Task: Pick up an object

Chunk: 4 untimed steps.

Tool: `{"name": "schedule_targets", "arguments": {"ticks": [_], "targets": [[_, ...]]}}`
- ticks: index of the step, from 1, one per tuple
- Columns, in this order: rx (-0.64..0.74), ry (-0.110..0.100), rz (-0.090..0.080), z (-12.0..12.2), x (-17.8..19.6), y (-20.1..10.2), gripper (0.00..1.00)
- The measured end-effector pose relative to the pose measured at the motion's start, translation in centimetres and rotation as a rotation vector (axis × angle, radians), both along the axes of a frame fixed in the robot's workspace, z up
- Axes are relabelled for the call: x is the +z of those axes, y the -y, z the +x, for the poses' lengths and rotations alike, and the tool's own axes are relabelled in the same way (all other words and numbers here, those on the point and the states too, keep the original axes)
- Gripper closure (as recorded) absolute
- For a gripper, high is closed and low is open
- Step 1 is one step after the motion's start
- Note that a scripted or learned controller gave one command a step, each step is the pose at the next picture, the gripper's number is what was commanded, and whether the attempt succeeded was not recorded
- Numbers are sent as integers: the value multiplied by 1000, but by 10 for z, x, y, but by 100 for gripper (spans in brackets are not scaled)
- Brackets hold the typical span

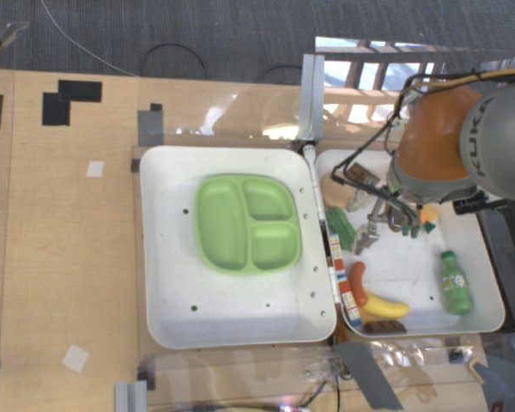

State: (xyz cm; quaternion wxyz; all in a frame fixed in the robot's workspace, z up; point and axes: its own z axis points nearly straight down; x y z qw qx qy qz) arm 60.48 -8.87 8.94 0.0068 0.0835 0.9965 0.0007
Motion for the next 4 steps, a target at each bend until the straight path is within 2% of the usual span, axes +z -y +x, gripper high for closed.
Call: {"name": "schedule_targets", "arguments": {"ticks": [1, 2, 3, 4], "targets": [[-42, 2, -3, -114, 2, 32, 0], [-307, 1, 3, -39, 1, 16, 0], [-370, 8, -2, -77, 2, 1, 0], [-598, 0, 6, -14, 0, 10, 0]]}}
